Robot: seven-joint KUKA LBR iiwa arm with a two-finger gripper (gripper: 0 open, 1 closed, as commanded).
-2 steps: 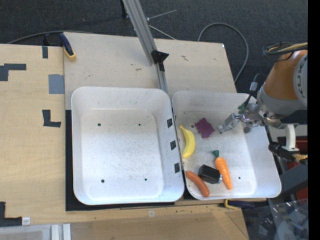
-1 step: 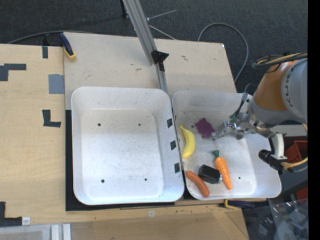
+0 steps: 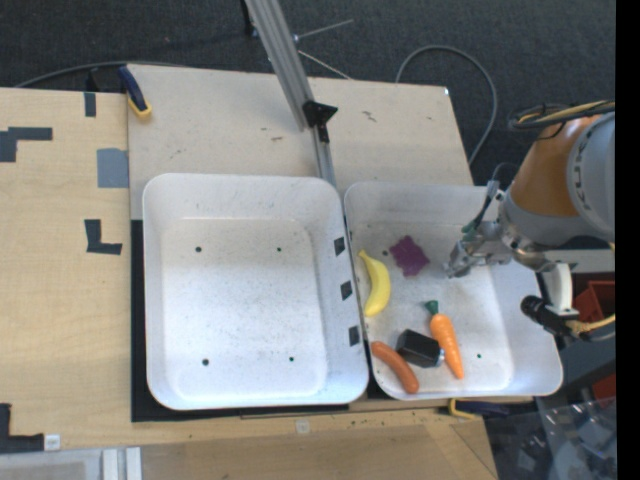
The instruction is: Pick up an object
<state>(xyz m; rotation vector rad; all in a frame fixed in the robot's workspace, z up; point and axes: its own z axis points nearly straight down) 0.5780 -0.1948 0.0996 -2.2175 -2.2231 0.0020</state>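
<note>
1. The purple object (image 3: pixel 408 255) is a small, matte, blocky lump with uneven edges, lying flat on the floor of the right bin (image 3: pixel 520 368), in that bin's upper middle.
2. Just right of the purple object hangs the end effector (image 3: pixel 460 264), metallic grey, low over the bin floor; whether its tips are apart or together cannot be told, and nothing shows between them.
3. Left of the purple object, near the bin's left wall, lies a smooth yellow banana (image 3: pixel 376 284), curved, running top to bottom.
4. Below the purple object, well apart from it, sits a carrot (image 3: pixel 446 342), orange and tapered with a green tip, beside a small black block (image 3: pixel 418 348) and an orange-red sausage shape (image 3: pixel 396 367) near the bottom-left corner.
5. White, lightly speckled floor lies open around the purple object on all sides, most of all to its lower right.
6. The left bin (image 3: pixel 160 268), shallow with rounded corners, touches the right bin, both on the pale wooden tabletop (image 3: pixel 60 298).
</note>
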